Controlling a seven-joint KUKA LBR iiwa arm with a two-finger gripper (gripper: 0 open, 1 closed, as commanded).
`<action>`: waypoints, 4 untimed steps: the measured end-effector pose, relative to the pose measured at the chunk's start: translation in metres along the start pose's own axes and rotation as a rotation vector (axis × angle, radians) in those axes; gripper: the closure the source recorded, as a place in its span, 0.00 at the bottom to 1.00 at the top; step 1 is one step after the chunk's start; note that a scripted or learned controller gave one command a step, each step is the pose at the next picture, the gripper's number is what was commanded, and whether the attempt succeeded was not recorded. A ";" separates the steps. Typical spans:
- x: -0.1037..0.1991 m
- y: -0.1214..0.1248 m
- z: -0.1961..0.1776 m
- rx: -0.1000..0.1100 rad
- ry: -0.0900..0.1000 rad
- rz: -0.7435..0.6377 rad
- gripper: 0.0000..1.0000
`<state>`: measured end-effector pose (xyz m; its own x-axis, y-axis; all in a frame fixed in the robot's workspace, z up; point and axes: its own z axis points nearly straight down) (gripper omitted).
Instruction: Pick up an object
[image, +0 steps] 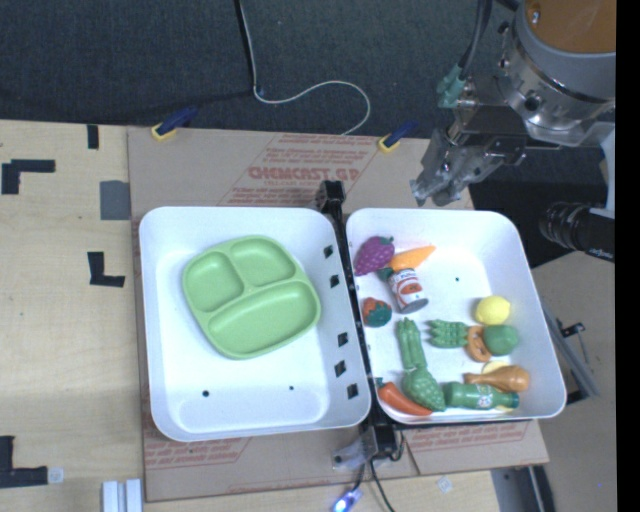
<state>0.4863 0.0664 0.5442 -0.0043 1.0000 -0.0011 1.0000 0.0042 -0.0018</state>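
Toy foods (440, 335) — scattered loose in right bin (520, 250).

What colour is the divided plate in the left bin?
Light green plate, seen in the camera view.

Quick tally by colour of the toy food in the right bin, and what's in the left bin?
Right bin, as far as I can tell:
Purple: 1, grapes
Orange: 4, carrot, one at the front edge, one by the green ball, one at the right
Red and white: 1, can
Red: 1
Yellow: 1, lemon
Green: 5
Left bin: 1 green plate
Total: 14
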 end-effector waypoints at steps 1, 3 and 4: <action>-0.017 -0.003 0.041 0.003 0.000 0.004 1.00; 0.012 -0.002 0.006 -0.007 0.003 -0.002 1.00; 0.054 -0.003 0.081 0.007 -0.001 -0.001 1.00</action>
<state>0.4831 0.1198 0.4632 -0.0050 1.0000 -0.0018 1.0000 0.0049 -0.0086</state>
